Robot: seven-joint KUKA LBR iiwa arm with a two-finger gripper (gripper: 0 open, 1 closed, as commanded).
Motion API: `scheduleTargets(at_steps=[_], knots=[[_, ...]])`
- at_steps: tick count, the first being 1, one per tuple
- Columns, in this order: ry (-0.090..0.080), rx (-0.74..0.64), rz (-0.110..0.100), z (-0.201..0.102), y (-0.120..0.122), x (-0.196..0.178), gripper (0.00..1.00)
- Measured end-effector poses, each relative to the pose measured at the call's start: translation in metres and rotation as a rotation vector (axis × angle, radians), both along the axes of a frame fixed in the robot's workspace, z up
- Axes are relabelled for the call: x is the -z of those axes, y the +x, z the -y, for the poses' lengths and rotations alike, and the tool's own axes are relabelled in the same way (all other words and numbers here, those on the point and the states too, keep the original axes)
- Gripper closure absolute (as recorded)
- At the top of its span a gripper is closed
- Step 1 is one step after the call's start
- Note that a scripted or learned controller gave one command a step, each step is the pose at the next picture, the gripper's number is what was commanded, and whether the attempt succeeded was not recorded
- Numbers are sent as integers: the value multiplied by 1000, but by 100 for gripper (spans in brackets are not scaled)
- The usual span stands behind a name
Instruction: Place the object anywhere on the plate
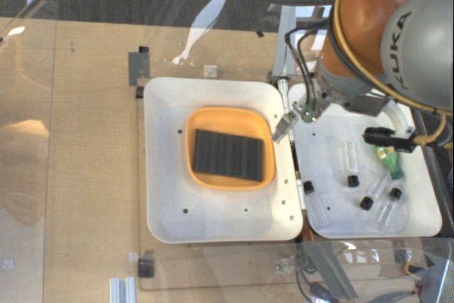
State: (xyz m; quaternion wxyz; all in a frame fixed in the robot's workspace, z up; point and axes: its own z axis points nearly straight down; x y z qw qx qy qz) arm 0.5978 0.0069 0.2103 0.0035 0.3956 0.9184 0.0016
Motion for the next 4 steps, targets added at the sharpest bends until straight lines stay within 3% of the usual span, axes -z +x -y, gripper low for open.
scheduleTargets(at_steps=[1,2,3,4], knots=[[2,-3,7,-2,2,-12,100],[1,-51,1,-19,-53,-25,100],[1,-121,-2,-44,-53,17,100],[1,-121,-1,-44,-53,17,0]])
